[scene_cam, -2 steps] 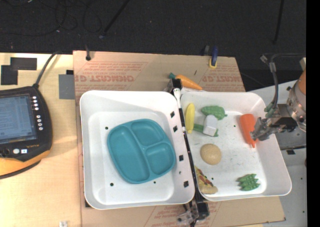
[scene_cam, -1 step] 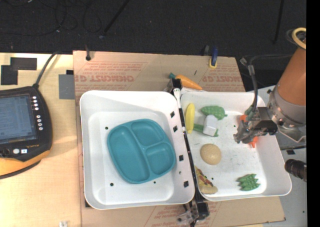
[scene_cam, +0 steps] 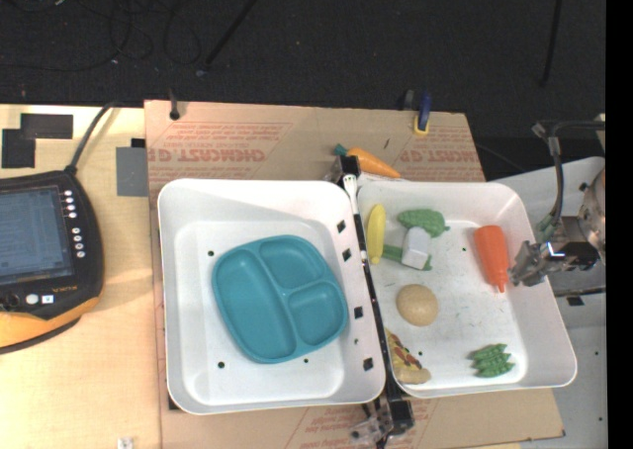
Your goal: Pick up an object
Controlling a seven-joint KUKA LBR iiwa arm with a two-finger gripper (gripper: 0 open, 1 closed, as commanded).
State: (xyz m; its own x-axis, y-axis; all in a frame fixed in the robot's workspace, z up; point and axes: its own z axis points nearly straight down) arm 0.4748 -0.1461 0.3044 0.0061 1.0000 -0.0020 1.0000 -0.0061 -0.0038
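Hovering at the right bin's (scene_cam: pixel 554 269) right rim, the gripper (scene_cam: pixel 524 264), apparently spread with nothing between, sits just beside the orange plastic carrot (scene_cam: pixel 492 254); centre over it, then descend.

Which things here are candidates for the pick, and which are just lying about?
Pick candidates, right bin: carrot, yellow corn, broccoli, potato-like ball, green pods, pizza slice; gripper sits beside the carrot.

Lying about: teal divided plate in left bin, teach pendant, orange item outside the bins.
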